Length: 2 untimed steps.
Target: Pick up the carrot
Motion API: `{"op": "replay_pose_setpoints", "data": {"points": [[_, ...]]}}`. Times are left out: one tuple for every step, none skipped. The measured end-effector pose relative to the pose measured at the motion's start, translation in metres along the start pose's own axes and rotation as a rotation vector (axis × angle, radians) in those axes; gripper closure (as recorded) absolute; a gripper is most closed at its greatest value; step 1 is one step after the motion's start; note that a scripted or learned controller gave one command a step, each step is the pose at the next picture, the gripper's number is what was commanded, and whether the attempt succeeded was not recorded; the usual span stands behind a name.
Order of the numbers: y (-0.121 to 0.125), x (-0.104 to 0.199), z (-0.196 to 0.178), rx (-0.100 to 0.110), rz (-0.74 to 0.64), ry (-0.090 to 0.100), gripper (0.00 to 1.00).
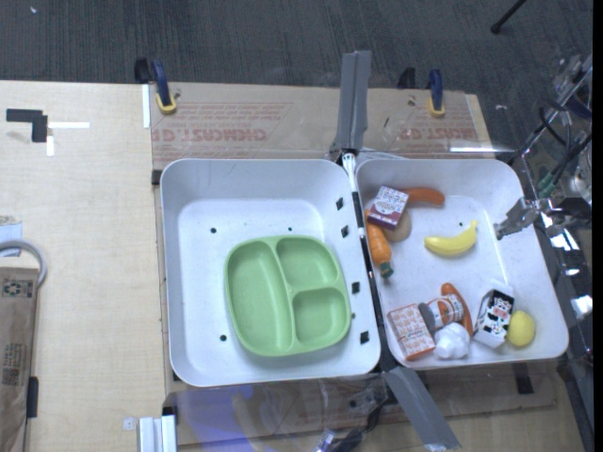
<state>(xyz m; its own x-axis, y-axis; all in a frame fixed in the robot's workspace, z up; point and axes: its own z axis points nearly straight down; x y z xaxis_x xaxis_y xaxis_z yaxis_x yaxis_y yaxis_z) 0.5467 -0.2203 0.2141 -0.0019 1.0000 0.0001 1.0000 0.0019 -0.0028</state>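
The carrot (379,245), a stubby orange taper, lies at the right bin's (490,179) left wall, just below a small carton (388,205). A smooth curved banana (451,242) sits further right. My gripper (516,218) hangs near the right wall; can't tell its state.

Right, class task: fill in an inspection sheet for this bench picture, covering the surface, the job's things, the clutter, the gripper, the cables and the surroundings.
Surface: bench bearing a left bin and a right bin side by side.
Job's things: carrot lying at the right bin's left wall, leafy end toward the camera.
Clutter: green divided plate in the left bin; in the right bin a banana, sausage, lemon, small cartons and packets.
Gripper: gripper at the right bin's right edge, apart from the carrot; open or shut cannot be told.
Cables: dark cables at the right, by the arm.
Surroundings: two clamps at the bench's far edge; dark floor beyond.
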Motion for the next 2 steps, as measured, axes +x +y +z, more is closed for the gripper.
{"op": "replay_pose_setpoints", "data": {"points": [[-0.001, -0.002, -0.084, -0.001, 0.025, -0.001, 0.00], [-0.004, 0.022, -0.025, 0.000, -0.026, -0.001, 0.00]]}}
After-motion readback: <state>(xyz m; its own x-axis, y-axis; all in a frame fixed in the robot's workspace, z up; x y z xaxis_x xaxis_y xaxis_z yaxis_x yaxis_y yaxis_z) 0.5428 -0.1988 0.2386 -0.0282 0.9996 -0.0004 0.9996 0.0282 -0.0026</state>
